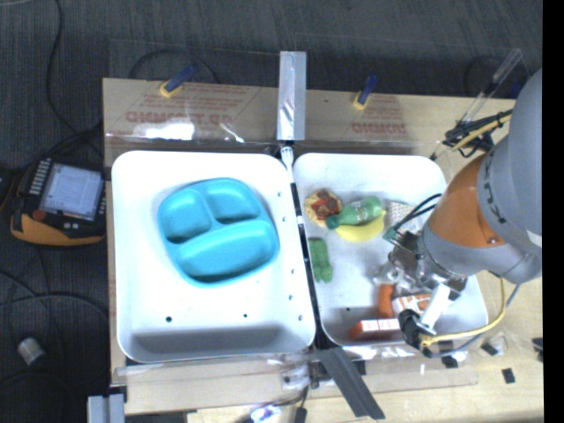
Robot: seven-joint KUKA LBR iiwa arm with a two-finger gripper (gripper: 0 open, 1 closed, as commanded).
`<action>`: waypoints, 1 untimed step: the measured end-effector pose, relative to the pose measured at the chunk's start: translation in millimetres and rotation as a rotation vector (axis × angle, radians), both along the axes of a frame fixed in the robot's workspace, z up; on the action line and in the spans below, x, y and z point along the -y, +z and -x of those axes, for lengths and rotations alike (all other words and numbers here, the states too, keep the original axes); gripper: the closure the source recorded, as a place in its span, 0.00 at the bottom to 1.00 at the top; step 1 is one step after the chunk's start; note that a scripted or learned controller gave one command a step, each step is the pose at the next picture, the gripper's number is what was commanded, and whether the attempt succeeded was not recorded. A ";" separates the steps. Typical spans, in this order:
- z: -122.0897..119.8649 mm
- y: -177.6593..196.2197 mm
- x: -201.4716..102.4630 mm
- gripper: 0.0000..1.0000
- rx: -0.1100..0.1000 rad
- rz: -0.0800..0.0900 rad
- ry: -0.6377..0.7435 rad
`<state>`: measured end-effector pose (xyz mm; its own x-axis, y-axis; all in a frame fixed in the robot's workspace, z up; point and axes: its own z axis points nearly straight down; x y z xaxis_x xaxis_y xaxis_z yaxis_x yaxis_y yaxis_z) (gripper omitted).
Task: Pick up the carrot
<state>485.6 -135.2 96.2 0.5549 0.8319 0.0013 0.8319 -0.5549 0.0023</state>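
Worktop (493, 117): pale wood over dark carpet; it bears two white bins side by side, and you reach in from the right of the camera view
Hand (398, 276): low over the right bin (370, 161), in its near right part; whether it is open or closed, you cannot tell from this angle; nothing is seen gripped
Carrot (386, 300): the short orange piece on the bin floor just beside the hand, on the side toward the near wall; I judge it the target by colour
Neighbours: a red and white packet (379, 327) lies just beyond the carrot from the hand; a yellow fruit (359, 231) and a green piece (320, 259) sit farther off, toward the divider; a blue plate (220, 227) lies well apart in the left bin (123, 263)
Step in hand: closing in on the carrot, not yet grasped, as I judge it
How to do it well: centre yourself over the carrot's middle and span its narrow width; come down straight; keep clear of the packet so you do not catch both; lift only once the grip is sure
Writing: reddish print on the board (167, 117) at the worktop's far edge, well apart from the hand, too blurred to read; no brand legible on the packet
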 end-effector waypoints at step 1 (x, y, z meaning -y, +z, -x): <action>4.4 85.7 18.1 1.00 -0.015 0.004 -0.483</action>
